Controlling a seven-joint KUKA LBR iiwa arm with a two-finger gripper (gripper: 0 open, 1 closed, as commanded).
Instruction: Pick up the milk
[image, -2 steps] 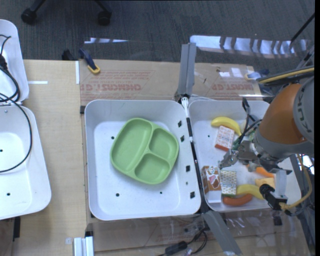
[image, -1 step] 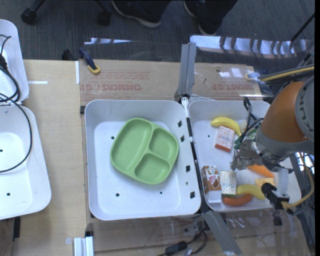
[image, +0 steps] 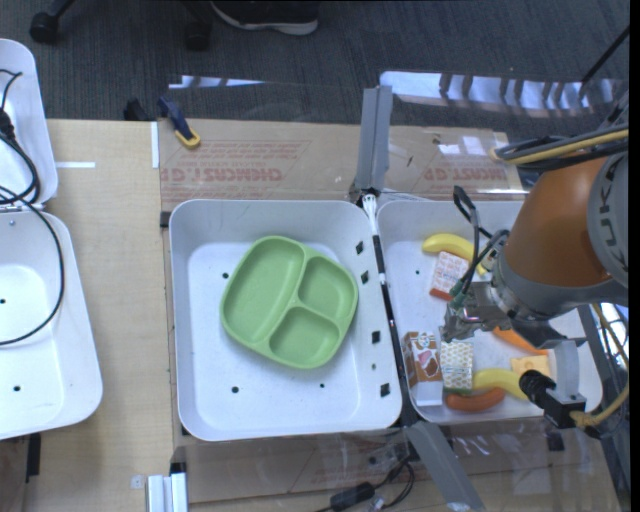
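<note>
A small carton with a brown and white label, which I take for the milk (image: 423, 358), lies flat at the front left of the right bin (image: 400, 262), against its left wall. A pale checked box (image: 458, 367) lies right beside it. My gripper (image: 461, 326) hangs low over the bin, just behind the checked box and a little right of the milk carton. The view shows nothing held in it. The grey arm with its orange band (image: 565, 235) reaches in from the right and hides part of the bin's right side.
The right bin also holds a banana (image: 443, 243) at the back, a white and orange packet (image: 449, 276), a carrot (image: 520, 341), a second banana (image: 499, 379) and a red-orange item (image: 475, 401) at the front. A green divided plate (image: 290, 300) lies in the left bin (image: 190, 330).
</note>
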